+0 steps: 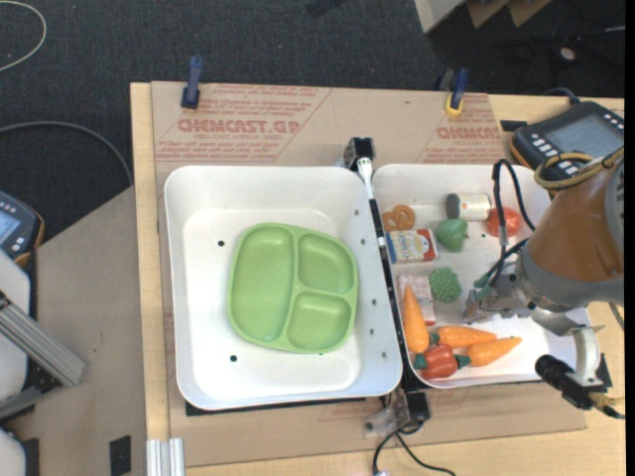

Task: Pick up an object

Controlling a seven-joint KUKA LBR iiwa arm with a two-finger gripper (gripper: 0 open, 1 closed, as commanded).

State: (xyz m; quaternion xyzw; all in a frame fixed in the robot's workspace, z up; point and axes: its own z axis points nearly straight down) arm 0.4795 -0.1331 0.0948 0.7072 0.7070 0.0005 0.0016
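We see the arm point(580, 246) cut off by the frame's right edge, its bulk hiding the right bin's point(516, 376) far wall and much of its floor. A red object point(499, 220) shows partly behind a black cable point(499, 201). The gripper's point(486, 300) fingers are too dark and small for us to judge. The small packet's point(412, 246) label is unreadable.

Right bin point(389, 181): three orange carrots point(478, 338) and a red pepper point(440, 363) lie clustered at near edge; green knobbly ball point(445, 284) and small packets point(411, 246) lie mid-bin.
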